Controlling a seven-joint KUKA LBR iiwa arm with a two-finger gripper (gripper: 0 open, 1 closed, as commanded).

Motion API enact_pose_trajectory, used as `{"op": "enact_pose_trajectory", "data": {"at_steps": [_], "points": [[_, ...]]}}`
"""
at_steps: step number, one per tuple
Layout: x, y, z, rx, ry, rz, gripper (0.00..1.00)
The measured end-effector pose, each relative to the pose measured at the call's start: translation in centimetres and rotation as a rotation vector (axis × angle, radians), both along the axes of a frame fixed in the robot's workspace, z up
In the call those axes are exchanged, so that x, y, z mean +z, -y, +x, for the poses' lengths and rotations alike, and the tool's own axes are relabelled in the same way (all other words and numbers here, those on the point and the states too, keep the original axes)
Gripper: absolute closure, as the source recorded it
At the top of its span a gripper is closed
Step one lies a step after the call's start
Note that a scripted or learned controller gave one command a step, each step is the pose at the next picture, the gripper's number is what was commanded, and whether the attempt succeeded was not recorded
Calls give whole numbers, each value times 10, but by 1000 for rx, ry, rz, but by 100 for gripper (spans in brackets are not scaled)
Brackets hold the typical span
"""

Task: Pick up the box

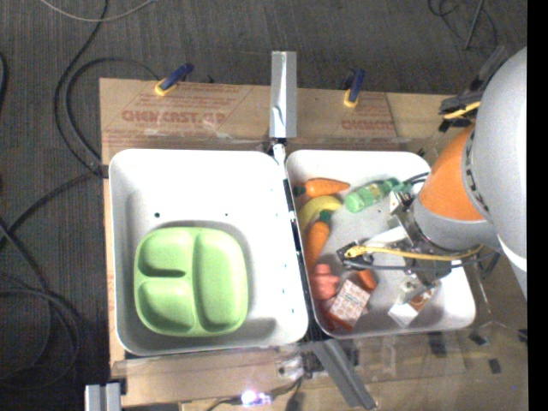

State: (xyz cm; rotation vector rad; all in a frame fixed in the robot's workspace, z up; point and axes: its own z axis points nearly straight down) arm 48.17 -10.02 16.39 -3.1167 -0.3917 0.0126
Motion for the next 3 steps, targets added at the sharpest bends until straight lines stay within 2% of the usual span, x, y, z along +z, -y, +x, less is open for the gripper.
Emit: {"op": "enact_pose_trajectory", "data": {"at_steps": [1, 2, 3], "points": [[19, -54, 2, 138, 3, 2, 0], [139, -124, 66, 45, 3, 0, 0], [23, -60, 25, 183, 0, 1, 0]]}}
